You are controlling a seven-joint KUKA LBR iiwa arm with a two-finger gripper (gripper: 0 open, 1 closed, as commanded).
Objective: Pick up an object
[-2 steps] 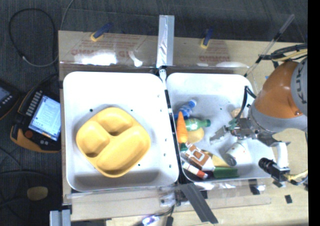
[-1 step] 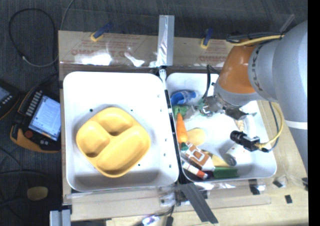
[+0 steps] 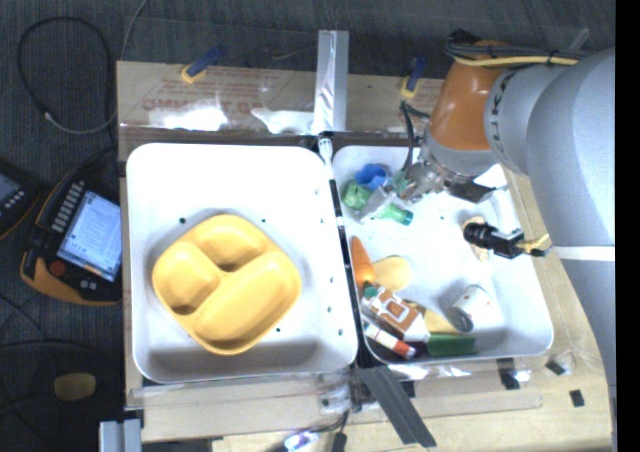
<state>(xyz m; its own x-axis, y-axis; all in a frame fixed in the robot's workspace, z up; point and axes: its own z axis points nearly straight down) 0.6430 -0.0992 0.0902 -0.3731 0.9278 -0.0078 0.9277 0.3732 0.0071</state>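
Camera view: my gripper (image 3: 412,183) (grip state unreadable) sits beside the green bottle (image 3: 372,198), near the right bin (image 3: 520,335)'s far-left corner.

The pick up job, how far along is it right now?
Done: the arm has reached into the right bin, and the gripper sits low at the back, by the blue object and green object. In hand: nothing visibly; no object can be seen between its fingers. Left: grasping and lifting something. The yellow tray lies in the left bin, and the carrot and markers lie untouched.
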